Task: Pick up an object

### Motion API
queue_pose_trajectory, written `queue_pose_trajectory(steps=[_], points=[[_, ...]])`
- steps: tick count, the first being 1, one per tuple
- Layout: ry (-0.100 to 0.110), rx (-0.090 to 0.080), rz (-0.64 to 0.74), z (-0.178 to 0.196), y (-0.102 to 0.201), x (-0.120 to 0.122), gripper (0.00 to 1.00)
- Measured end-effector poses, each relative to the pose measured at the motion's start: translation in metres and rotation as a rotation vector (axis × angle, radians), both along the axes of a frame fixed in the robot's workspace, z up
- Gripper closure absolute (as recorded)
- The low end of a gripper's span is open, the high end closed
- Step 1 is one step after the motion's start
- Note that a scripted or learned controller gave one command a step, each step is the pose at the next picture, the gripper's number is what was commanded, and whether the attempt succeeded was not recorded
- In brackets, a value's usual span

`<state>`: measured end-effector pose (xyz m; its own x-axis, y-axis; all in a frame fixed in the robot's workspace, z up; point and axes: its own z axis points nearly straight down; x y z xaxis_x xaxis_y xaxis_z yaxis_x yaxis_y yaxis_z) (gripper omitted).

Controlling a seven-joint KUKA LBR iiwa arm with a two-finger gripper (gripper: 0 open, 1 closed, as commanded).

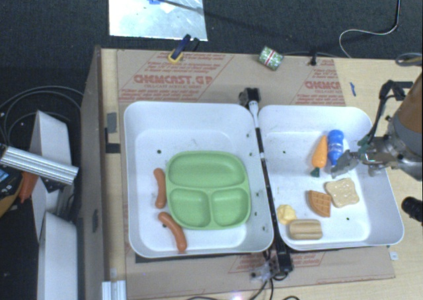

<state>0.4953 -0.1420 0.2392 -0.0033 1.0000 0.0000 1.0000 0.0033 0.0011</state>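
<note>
Two sausages [159, 188], one tray [209, 189]; hand [348, 162] near bottle [335, 143], grip state unclear.

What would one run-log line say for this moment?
arm: over right bin | gripper: beside blue bottle, above toast | lifted: nothing visible

Grey metal gripper [345, 162], grey arm [404, 139] body, black cable looping above

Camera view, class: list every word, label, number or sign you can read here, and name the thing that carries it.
"CHEMCAST GP": red print on the brown protective paper sheet under the bins, left of centre.
Red print at the sheet's right top: same style, too blurred to read.
Small green and white can: label too small to read.
</note>
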Motion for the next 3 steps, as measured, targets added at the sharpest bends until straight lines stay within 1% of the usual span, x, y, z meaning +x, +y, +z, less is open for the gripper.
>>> queue_pose_trajectory(steps=[1,2,3], points=[[-0.005,-0.002,-0.003,-0.153,-0.007,-0.007,0.0],[-0.01,-0.006,-0.004,-0.142,-0.009,-0.006,1.0],[-0.004,0.001,0.001,-0.054,0.061,0.041,1.0]])
